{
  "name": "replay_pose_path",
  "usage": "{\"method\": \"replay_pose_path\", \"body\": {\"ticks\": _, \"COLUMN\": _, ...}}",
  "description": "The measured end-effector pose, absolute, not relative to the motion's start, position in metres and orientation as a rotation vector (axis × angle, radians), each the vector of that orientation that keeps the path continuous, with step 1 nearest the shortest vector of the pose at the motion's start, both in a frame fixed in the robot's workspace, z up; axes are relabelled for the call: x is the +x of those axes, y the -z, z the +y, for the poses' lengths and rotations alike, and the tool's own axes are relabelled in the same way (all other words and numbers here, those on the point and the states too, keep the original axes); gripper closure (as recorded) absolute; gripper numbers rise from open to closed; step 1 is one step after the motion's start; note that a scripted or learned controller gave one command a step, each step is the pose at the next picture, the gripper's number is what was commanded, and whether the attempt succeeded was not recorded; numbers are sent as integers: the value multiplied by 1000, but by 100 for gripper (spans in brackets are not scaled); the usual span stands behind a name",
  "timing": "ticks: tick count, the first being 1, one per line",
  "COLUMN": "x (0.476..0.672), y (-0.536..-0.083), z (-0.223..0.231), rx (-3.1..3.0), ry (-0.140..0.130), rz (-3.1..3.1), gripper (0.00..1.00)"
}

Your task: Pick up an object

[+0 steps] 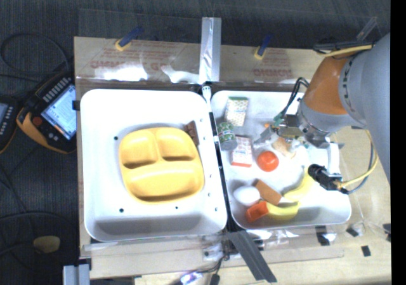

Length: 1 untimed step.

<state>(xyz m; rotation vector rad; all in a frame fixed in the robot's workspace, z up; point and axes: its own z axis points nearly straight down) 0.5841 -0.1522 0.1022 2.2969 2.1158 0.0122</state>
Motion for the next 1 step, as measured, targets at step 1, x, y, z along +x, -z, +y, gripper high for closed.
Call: {"method": "replay_pose_path", "body": {"ticks": 1, "x": 544, "y": -94, "z": -131, "rx": 2156, "ry": -14, "rz": 2253, "gripper": 0}}
